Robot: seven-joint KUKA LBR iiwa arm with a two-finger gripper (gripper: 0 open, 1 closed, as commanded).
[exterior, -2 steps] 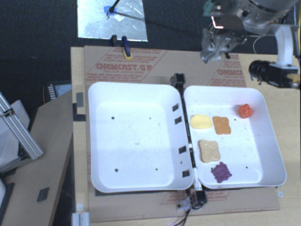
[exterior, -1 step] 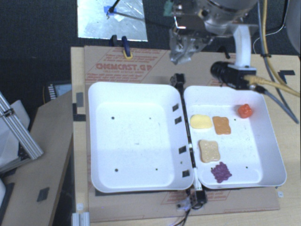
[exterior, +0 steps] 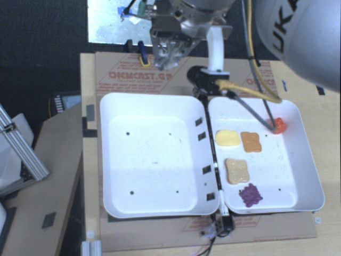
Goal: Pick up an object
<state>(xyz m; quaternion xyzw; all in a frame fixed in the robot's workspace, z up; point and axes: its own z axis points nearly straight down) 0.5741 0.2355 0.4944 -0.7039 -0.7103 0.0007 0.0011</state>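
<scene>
Brown cardboard (exterior: 133,76) covers the table (exterior: 64,143) under both white bins. I see the right bin (exterior: 306,169) holding yellow (exterior: 227,137), orange (exterior: 251,142), tan (exterior: 237,170) and purple (exterior: 250,194) pieces. Pincer (exterior: 168,55) hangs above the far edge; spread or closed, I cannot tell.

Bins (exterior: 154,103) smooth white plastic; bench (exterior: 133,73) matt cardboard; gripper (exterior: 168,49) shiny metal.

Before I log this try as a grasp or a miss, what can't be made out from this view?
- Gripper: blurred high above the bench; finger state unreadable.
- Grey arm: cut off by the top and right edges.
- Small orange-red object in the right white bin: too small to identify.
</scene>
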